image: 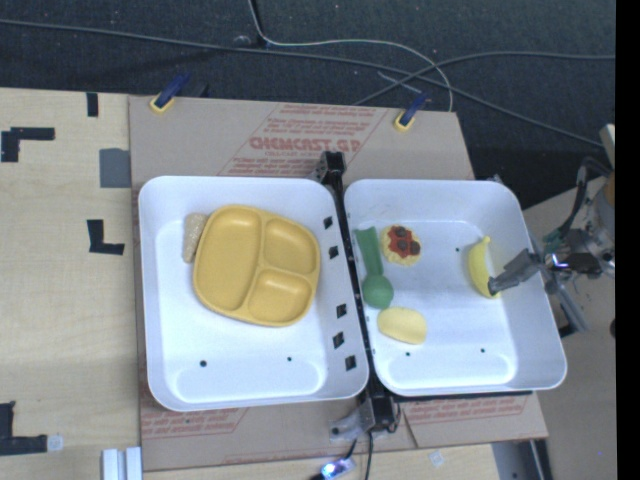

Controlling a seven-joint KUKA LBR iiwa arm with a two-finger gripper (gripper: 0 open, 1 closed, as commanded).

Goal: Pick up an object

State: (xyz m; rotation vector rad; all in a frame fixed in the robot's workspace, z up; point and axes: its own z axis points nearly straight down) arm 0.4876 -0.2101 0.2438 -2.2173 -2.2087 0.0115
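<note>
You have nothing lifted yet: the end effector [510,273] sits at the right rim of the right bin [520,363], its dark tip just beside the banana [480,264], and you cannot tell how it is set. The banana lies on the bin floor. Further from that rim lie a yellow lemon-like piece [403,324], a green spoon-shaped toy [374,268] and a small pizza-like toy [402,245]. Beyond the divider, the left bin [240,378] carries a yellow divided plate [256,265]. The rim itself crowds your approach.

Arm low at right edge, fingers [512,271] pointing left.
</note>
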